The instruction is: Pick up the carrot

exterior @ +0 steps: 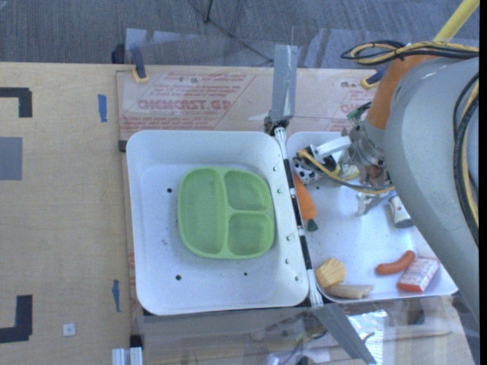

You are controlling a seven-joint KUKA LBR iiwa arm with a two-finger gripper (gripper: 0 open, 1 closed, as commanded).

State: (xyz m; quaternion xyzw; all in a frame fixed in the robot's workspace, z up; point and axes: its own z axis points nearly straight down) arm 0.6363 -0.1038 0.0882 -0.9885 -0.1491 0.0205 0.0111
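The carrot (305,199) is orange with a green tip at its near end. It lies along the left wall of the right bin (346,238), pointing from far to near. My gripper (366,201) hangs over the middle of the right bin, to the right of the carrot and apart from it, below the big grey arm. Nothing shows in the gripper.
The left bin (152,280) holds a green divided plate (226,212). In the right bin's near part lie a yellow wedge (331,271), a tan piece (351,290), a small sausage (396,263) and a red-and-white packet (419,274). A small grey can (399,211) lies beside the gripper.
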